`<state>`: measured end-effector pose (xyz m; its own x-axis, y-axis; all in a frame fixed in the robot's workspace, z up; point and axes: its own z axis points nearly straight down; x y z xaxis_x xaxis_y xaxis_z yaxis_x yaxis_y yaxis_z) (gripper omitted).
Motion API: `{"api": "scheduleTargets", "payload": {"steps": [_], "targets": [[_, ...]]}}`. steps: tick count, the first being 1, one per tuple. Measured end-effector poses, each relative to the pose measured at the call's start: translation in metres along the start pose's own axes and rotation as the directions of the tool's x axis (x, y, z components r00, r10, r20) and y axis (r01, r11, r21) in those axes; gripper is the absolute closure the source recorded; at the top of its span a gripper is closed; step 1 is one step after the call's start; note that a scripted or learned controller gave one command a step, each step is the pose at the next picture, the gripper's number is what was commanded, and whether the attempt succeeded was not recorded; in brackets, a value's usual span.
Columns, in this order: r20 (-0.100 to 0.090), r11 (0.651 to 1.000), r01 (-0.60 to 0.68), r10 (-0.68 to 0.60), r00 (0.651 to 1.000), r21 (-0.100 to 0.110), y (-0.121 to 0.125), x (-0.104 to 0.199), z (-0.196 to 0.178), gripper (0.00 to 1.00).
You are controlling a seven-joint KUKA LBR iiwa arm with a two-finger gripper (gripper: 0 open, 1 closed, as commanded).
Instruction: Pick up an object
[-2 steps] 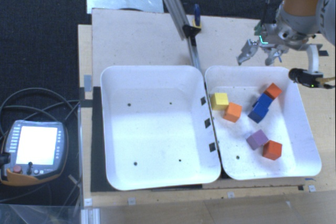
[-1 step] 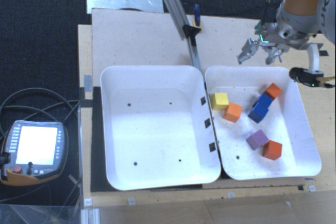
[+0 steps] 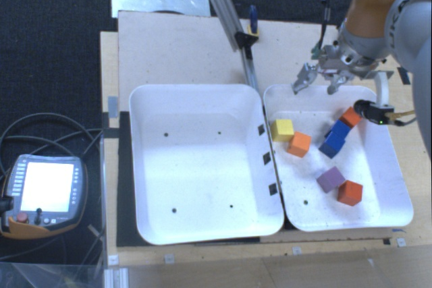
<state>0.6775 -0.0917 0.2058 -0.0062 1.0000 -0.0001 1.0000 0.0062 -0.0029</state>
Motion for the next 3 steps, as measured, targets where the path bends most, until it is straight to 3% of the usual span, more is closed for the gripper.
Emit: {"api": "scheduleTargets", "payload": {"steps": [1, 2, 3], "targets": [[0.0, 1.0, -0.001, 0.001, 1.0, 0.0, 0.006, 0.007, 0.046, 0.0], [0.0, 1.0, -0.004, 0.004, 1.0, 0.001, -0.004, 0.006, 0.103, 0.0], [0.001, 1.0, -0.001, 0.001, 1.0, -0.008, -0.001, 0.006, 0.088, 1.0]]}}
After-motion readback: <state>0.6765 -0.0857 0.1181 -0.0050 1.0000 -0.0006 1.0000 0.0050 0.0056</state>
